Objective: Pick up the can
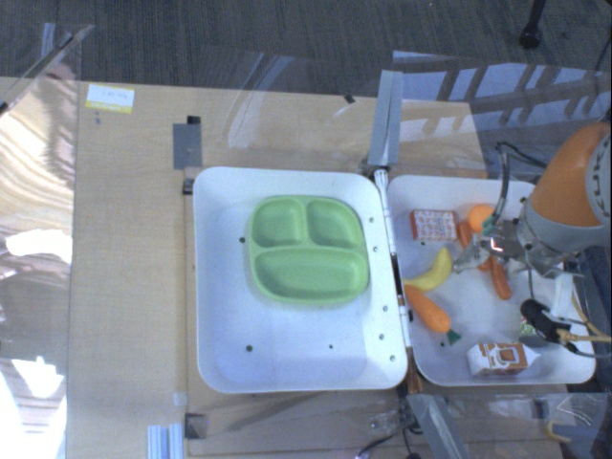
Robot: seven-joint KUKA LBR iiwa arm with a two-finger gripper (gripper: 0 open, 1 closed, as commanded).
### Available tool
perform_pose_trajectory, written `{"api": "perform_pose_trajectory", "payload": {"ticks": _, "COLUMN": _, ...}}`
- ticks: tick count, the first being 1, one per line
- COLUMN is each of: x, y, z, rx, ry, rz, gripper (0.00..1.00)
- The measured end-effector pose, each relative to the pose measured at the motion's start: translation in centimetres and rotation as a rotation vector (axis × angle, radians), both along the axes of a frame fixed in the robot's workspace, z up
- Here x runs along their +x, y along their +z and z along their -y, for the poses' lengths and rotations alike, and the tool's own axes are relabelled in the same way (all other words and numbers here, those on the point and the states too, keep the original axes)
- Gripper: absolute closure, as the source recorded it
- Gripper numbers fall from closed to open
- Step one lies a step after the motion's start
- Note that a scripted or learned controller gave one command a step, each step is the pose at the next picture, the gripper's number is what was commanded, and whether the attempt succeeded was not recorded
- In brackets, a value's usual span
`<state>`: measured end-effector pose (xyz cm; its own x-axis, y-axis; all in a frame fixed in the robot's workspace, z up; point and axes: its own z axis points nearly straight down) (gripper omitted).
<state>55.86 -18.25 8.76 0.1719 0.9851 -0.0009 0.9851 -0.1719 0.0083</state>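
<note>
The can (433,225) lies on its side in the upper-left corner of the view's right bin (475,321), long axis across the view, just left of the claw (481,248); whether that is wide or narrow I cannot tell

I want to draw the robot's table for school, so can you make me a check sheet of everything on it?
surface: wooden bench with two white bins, left bin and right bin.
job's things: red-and-white item, probably the can, lies in the right bin, apart from the pincer.
clutter: green divided plate in the left bin; orange, banana, carrot, reddish stick and brown-and-white carton in the right bin.
grippers: pincer hangs over the right bin, beside the orange.
cables: dark cable by the arm.
surroundings: grey carpet, clear screens.
</note>
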Motion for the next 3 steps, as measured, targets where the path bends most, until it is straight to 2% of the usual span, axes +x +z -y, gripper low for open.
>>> {"api": "perform_pose_trajectory", "payload": {"ticks": 1, "x": 7.6, "y": 0.4, "z": -0.2, "rx": 0.003, "ry": -0.296, "rz": -0.005, "gripper": 0.0}}
{"api": "perform_pose_trajectory", "payload": {"ticks": 2, "x": 0.7, "y": 0.0, "z": 1.6, "rx": 0.002, "ry": -0.31, "rz": -0.001, "gripper": 0.0}}
{"api": "perform_pose_trajectory", "payload": {"ticks": 3, "x": 7.0, "y": -0.2, "z": -0.7, "rx": 0.003, "ry": -0.364, "rz": -0.002, "gripper": 0.0}}
